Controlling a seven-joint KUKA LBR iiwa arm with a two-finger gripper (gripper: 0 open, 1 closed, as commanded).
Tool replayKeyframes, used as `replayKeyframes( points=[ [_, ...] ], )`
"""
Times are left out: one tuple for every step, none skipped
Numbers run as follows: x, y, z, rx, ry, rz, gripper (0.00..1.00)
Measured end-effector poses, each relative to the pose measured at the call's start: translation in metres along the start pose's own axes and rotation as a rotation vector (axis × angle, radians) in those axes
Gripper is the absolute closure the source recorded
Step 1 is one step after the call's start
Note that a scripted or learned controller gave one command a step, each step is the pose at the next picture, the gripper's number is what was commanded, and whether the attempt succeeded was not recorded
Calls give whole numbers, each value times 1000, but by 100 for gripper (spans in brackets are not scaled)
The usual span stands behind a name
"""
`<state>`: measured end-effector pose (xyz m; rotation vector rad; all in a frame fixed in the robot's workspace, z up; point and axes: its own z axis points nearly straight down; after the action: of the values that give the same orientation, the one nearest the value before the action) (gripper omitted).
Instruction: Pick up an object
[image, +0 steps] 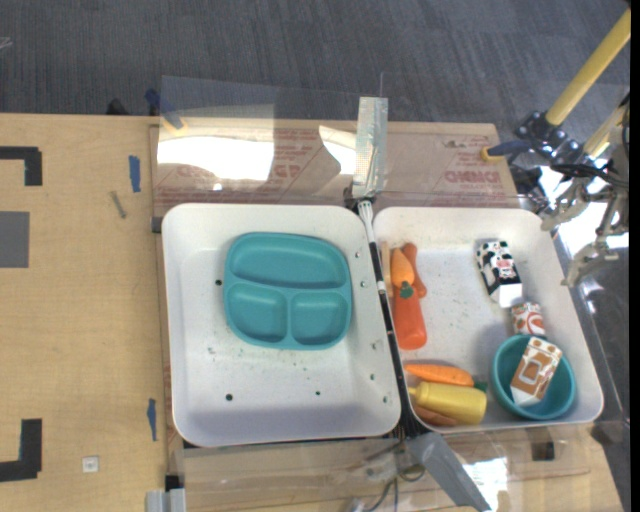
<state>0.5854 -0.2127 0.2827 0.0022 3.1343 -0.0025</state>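
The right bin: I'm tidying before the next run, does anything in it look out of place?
Mostly a loose jumble. One oddity: a small patterned carton stands tilted inside the teal bowl in the right bin, leaning rather than lying flat. Nothing looks spilled or broken.

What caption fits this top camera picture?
Teal divided plate in the left bin; toy carrots and a teal bowl in the right bin.

Look at the top right corner. You can see a thin yellow bar (592, 68), a black knobbly part (548, 136) and shiny silver rods (588, 200). You can't tell if they are the robot's.
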Motion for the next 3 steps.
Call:
replayKeyframes(
  points=[
    [39, 17, 97, -2, 9, 278, 0],
    [96, 26, 183, 1, -5, 619, 0],
    [99, 53, 187, 1, -24, 764, 0]
  ],
)
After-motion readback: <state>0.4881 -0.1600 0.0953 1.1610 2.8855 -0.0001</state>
